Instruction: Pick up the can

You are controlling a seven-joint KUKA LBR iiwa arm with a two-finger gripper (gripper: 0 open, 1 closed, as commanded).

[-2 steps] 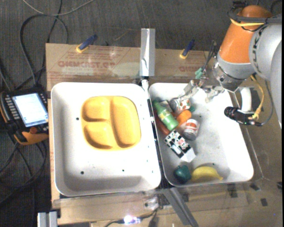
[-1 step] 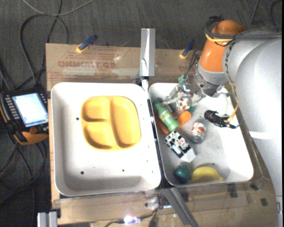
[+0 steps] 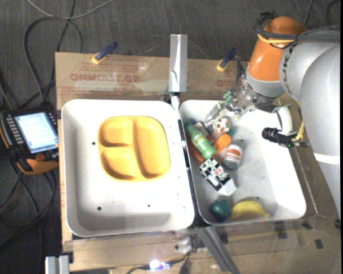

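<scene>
Nearest the front edge of the right-hand shallow white bin (image 3: 286, 170) lie a yellow banana (image 3: 250, 210) and, just beside it on the left, a dark green rounded fruit (image 3: 219, 209). A little further back sits a small box patterned in black and white (image 3: 216, 173), tilted on the bin floor. Beside it, up and to the right, is the small can with a red and white label (image 3: 232, 155), lying close against an orange carrot-shaped toy (image 3: 222, 142) and a green plastic bottle (image 3: 201, 143) that stretches along the bin's left wall. These things crowd together in the left half of the bin; the right half of its floor is bare.

To the left, the other white bin (image 3: 80, 204) holds a yellow tray with three compartments (image 3: 134, 147).

At the back of the right bin, the gripper (image 3: 220, 116) of the grey arm with its orange band (image 3: 268, 56) hangs low over the far end of the cluster, near the bottle's cap. I cannot tell how far it is parted, or whether it has anything.

Beyond the bins lies a brown cardboard sheet (image 3: 114, 79).
</scene>
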